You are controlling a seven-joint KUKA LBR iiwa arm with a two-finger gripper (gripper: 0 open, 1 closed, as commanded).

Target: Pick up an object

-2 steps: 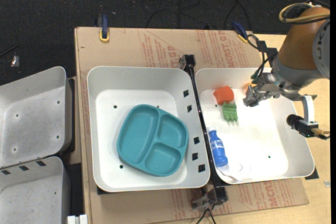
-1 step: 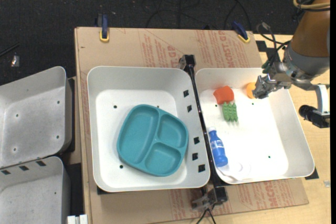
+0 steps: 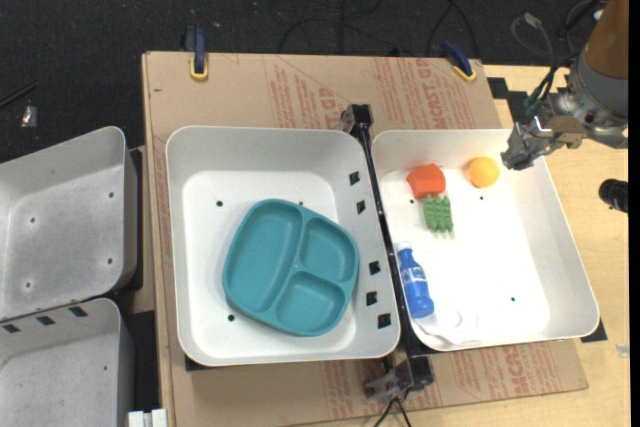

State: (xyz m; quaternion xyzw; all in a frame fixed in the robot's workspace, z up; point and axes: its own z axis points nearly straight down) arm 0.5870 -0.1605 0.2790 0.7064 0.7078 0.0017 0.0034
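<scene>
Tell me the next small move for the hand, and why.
Probably shift the hand a little leftward and down over the orange ball. The hand sits at the right bin's far right rim with nothing seen between its fingers, and the ball is the nearest object, lying apart from the red piece.

A brown cardboard-covered desk (image 3: 260, 90) carries two shallow white bins touching side by side, the left bin (image 3: 190, 215) and the right bin (image 3: 540, 285). Two clamps (image 3: 198, 55) grip its far edge.
</scene>
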